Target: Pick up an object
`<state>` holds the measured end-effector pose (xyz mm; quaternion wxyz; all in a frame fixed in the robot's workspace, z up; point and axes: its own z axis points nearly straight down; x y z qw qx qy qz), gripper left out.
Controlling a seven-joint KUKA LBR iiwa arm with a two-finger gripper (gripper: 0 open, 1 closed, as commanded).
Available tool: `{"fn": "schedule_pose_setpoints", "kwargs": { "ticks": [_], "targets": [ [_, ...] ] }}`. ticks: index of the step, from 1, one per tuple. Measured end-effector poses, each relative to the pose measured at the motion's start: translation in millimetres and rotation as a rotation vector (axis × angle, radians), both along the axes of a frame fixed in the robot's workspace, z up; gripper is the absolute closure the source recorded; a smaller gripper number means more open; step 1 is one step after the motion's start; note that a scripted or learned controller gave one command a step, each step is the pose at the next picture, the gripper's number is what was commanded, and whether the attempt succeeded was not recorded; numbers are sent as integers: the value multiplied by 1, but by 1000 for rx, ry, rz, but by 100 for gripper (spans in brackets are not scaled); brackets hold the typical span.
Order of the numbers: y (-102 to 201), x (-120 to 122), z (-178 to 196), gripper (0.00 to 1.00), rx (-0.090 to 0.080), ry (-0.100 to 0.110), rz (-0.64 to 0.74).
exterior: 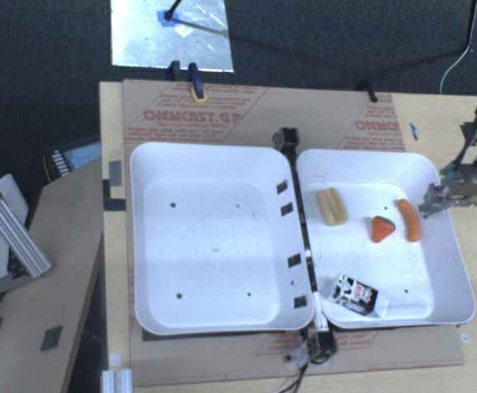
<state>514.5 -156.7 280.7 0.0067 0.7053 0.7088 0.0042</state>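
Going L to R: left bin (214, 248) is bearing nothing for me. Right bin (447, 289) is holding all four candidates. First, a tan bun (331, 206) lying near the divider, upper part of the bin — looks like toy food, prob light and a bit squashy, wide for a pinch; I'd be closing across its short width. Below it, near the front L corner, a b/w carton (356, 295) lying flat — light, stiff, smooth faces, so likely slippery; best taken across its narrow sides. Next a red strawberry (383, 228), mid-bin — small, rounded, prob rigid plastic, apt to squirt out unless I'm closing round its widest part. Just beside it on the R, close but whether touching I can't tell, an orange carrot (410, 219) — slim, light, stiff; grip across mid-length.

My gripper (429, 202) is hanging at the bin's R rim, near the carrot's top. Can't tell how far my jaws are spread; nothing visible between them.
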Motion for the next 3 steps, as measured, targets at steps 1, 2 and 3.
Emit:
{"fn": "schedule_pose_setpoints", "kwargs": {
  "ticks": [1,2,3],
  "targets": [
    [63,3,66,100,4,4,6],
    [130,10,142,100,5,3,8],
    [202,20,156,100,5,11,7]
  ]
}}
